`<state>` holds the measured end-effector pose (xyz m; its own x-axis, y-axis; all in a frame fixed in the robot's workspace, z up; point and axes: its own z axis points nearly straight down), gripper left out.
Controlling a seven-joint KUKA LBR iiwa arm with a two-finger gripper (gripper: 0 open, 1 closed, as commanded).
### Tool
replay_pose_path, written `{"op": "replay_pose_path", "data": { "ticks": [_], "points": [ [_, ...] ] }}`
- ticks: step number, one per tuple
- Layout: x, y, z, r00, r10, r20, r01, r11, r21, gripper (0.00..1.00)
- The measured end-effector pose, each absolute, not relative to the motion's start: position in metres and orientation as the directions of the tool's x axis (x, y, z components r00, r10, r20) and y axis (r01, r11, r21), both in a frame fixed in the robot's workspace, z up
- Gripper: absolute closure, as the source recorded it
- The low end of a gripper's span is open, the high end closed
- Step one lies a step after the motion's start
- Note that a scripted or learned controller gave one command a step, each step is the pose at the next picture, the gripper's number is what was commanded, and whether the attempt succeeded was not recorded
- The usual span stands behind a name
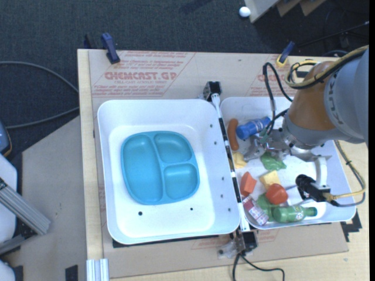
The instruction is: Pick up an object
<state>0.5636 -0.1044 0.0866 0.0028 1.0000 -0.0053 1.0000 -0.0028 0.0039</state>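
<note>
Green leafy toy [273, 161] just under gripper [265, 147], right bin [345, 212], gripper's hold impossible to tell

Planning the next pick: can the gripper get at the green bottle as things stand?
Probably yes. The green bottle lies on top at the right bin's near edge, nothing over it, though a tomato crowds it. The gripper is already over that bin.

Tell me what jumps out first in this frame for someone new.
The turquoise divided plate lies alone in the left bin. The grey arm with its orange band hangs over the right bin, where small toys are crowded together: a blue bottle, an orange wedge, a red ball and a green bottle.
</note>
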Motion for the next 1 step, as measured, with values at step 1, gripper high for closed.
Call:
{"op": "replay_pose_path", "data": {
  "ticks": [1],
  "points": [
    [0.564, -0.1038, 0.0963, 0.003, 1.0, -0.005, 1.0, -0.003, 0.005, 1.0]
  ]
}}
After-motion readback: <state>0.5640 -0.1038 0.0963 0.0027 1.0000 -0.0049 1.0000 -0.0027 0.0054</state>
